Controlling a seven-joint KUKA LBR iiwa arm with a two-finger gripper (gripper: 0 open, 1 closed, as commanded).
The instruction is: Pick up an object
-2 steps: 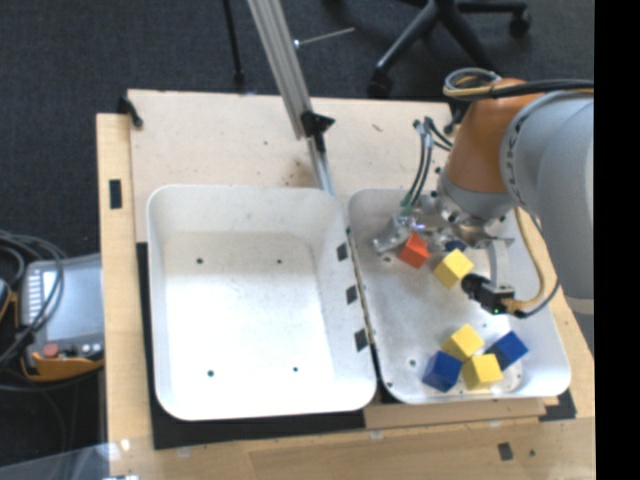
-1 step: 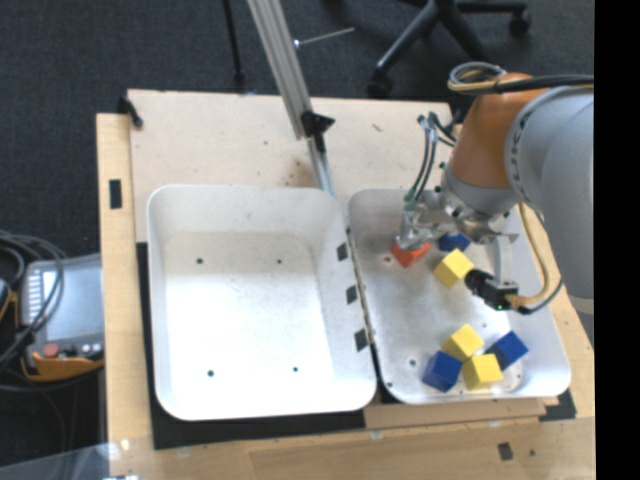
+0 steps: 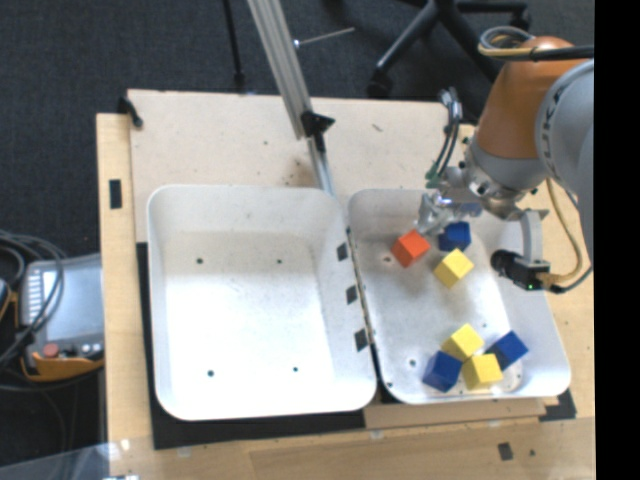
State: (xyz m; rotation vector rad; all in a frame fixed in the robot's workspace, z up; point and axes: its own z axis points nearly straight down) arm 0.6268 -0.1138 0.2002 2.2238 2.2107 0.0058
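Reaching into the right bin [image 3: 400, 378], the hand [image 3: 432, 218] sits just above and touching the orange cube [image 3: 409, 249]; finger opening cannot be told. Blue cube [image 3: 455, 235] and yellow cube [image 3: 453, 267] lie just beside.

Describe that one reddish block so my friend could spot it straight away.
Look at the right-hand white bin, the one with the coloured blocks in it. Near its upper part, just below the robot's gripper, sits an orange-red cube. It is the sole cube of that colour; the others around it are blue or yellow.
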